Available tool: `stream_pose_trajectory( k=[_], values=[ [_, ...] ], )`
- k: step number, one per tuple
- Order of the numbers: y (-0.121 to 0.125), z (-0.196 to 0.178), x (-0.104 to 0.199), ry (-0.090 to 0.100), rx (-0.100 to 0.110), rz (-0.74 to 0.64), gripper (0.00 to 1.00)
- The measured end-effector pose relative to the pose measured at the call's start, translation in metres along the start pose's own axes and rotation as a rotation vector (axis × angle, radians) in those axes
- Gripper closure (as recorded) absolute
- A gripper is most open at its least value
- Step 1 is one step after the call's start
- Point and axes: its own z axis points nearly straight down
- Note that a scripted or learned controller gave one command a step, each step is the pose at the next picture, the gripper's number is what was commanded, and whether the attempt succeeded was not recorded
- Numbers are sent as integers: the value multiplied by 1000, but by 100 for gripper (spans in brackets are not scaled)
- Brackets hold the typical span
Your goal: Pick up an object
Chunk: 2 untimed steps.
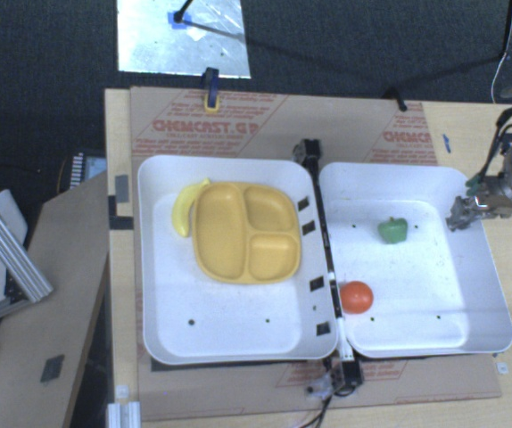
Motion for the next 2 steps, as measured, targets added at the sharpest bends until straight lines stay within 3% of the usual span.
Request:
stream_pose_trajectory(
  k=[1,2],
  values=[
    [2,-55,-1,0,-1,-1,100],
    [8,-52,44,3,4,-5,100]
  ],
)
